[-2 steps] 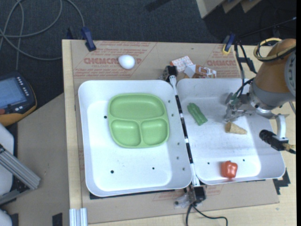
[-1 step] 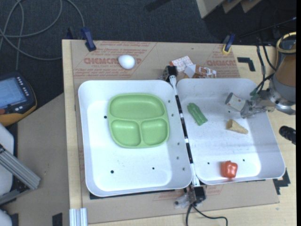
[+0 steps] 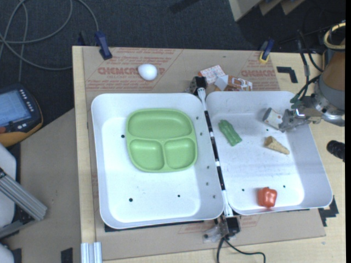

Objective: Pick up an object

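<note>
Just left of the end effector [image 3: 281, 120], in the right white plastic bin [image 3: 315, 147], lies a small tan wedge-shaped piece [image 3: 277, 144] near a green pickle-like piece [image 3: 230, 132] and a red pepper-like toy [image 3: 267, 197]. Wedge looks light, stiff, a bit slippery; best pinched across its thick end. Cannot tell end effector's state, nothing visibly held.

Two shallow white bins [image 3: 109, 201]; one green divided plastic tray [image 3: 162, 139]; one green pickle-like piece [image 3: 230, 132]; one tan wedge [image 3: 276, 144]; one red pepper-like toy [image 3: 267, 197]; one white egg [image 3: 147, 71]; perhaps three small wrappers [image 3: 225, 80].
</note>
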